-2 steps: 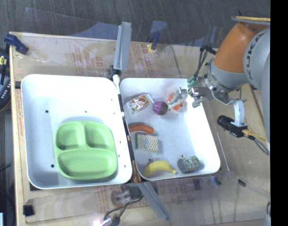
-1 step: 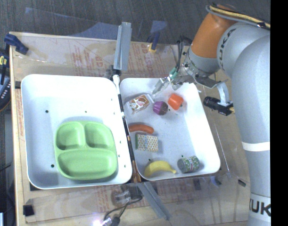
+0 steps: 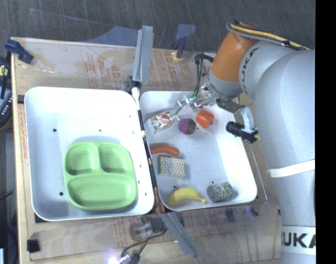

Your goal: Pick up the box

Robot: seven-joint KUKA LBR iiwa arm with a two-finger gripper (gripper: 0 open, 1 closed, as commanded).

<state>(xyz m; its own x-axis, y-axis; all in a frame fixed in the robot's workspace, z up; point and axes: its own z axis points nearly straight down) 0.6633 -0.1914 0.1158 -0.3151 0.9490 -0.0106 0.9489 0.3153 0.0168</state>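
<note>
A small flat box [image 3: 171, 166] with a green and tan pattern lies in the middle of the right bin [image 3: 242, 164]. My gripper [image 3: 180, 108] sits low at the back of that bin, well behind the box, and points left. Its tip is right beside a white and red packet [image 3: 161, 121] in the bin's back left corner; I cannot tell whether they touch. Nothing shows held in the gripper.
Also in the right bin: a purple fruit [image 3: 187, 126], an orange fruit [image 3: 204, 118], a red sausage [image 3: 164, 149] just behind the box, a banana [image 3: 187, 196] and a can [image 3: 220, 191] at the front. The left bin [image 3: 47, 109] holds a green divided tray [image 3: 100, 175].
</note>
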